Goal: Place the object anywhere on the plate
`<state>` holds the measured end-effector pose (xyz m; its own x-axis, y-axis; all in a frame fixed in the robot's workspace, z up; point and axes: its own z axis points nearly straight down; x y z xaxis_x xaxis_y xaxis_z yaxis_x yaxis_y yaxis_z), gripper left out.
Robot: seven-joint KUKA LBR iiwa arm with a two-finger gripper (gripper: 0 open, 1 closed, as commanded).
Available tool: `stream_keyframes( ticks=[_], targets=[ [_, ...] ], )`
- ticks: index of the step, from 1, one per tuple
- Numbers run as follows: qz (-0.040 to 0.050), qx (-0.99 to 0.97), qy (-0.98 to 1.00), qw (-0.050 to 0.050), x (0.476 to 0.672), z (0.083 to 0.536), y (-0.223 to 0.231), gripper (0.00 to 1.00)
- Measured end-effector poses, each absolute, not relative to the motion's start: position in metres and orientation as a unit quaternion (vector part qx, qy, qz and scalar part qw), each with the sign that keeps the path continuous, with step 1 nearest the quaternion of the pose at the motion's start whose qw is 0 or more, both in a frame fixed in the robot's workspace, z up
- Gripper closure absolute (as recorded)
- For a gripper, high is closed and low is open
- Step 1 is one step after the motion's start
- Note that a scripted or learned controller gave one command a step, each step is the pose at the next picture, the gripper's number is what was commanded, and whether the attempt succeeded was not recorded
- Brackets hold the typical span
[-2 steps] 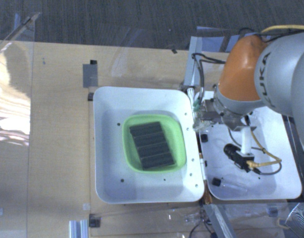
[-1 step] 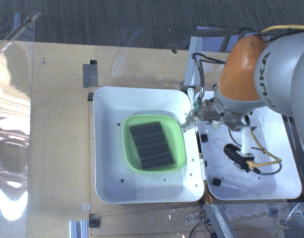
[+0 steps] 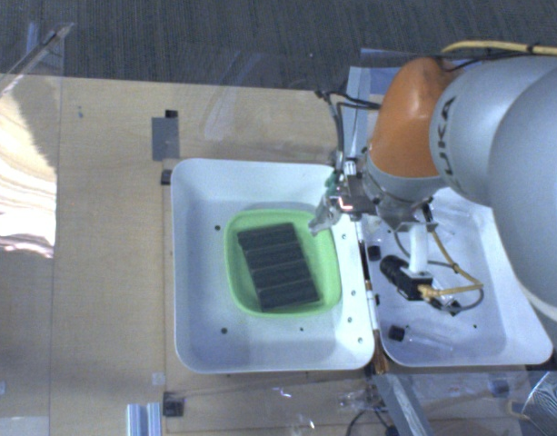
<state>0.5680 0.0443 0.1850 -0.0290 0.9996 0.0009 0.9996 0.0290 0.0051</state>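
A dark grey ribbed rectangular object (image 3: 277, 267) lies flat on the green plate (image 3: 239, 280) in the left white bin (image 3: 192, 271). It covers much of the plate's middle, lying at a slight slant. My gripper (image 3: 327, 213) hangs over the plate's upper right rim, near the wall between the two bins. It is apart from the ribbed object and nothing shows in it. The grey arm with its orange band (image 3: 414, 130) reaches in from the right and hides part of the right bin.
The right white bin (image 3: 496, 334) holds a small black item (image 3: 396, 334) near its front left corner. Wooden bench top (image 3: 87, 271) lies left of the bins, with a small grey bracket (image 3: 166, 138) behind the left bin.
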Motion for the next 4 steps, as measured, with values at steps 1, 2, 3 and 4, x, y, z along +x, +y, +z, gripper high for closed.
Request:
stream_keyframes(
  ticks=[1,2,3,4],
  targets=[
    [0.0030,0.732,0.681,0.003,0.539,0.267,-0.011,0.00],
    [0.0036,0.816,0.578,0.004,0.494,0.325,-0.044,0.00],
    [0.0014,0.797,0.603,0.002,0.488,0.291,-0.124,0.00],
    [0.0024,0.800,0.600,0.004,0.490,0.313,-0.192,0.00]
  ],
)
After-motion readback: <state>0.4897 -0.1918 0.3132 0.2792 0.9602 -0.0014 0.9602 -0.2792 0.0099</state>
